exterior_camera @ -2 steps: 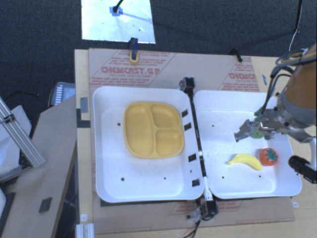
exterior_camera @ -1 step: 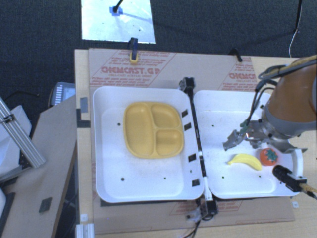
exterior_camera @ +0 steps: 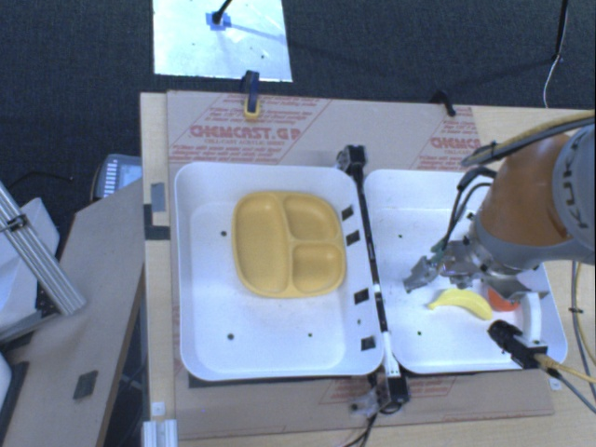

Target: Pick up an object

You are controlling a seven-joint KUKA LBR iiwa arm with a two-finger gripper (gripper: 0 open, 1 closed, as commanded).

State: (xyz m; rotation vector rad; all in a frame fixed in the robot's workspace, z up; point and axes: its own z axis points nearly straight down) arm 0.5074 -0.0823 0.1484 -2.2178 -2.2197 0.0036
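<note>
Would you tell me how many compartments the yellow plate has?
3. The yellow plate lies in the left bin: one long compartment on its left, two smaller ones on its right, upper and lower.

Two white bins sit side by side on a pale tan counter (exterior_camera: 155, 277). The left bin (exterior_camera: 209, 333) holds a mustard-yellow divided plate (exterior_camera: 287, 244). The right bin (exterior_camera: 410, 343) holds a bright yellow banana (exterior_camera: 461, 302), with an orange-red object (exterior_camera: 503, 298) just beside it, partly hidden. Black clips (exterior_camera: 365, 266) run along the seam between the bins. Under the bins lies a light beige sheet (exterior_camera: 317, 130) printed with faded red lettering and diagonal red lines. The arm (exterior_camera: 531, 198) is orange above grey, ending in a dull grey metal gripper (exterior_camera: 430, 268). The floor (exterior_camera: 74, 63) behind is dark blue-grey carpet, bearing a shiny silver-grey square panel (exterior_camera: 222, 24) with a small blue mark.
</note>
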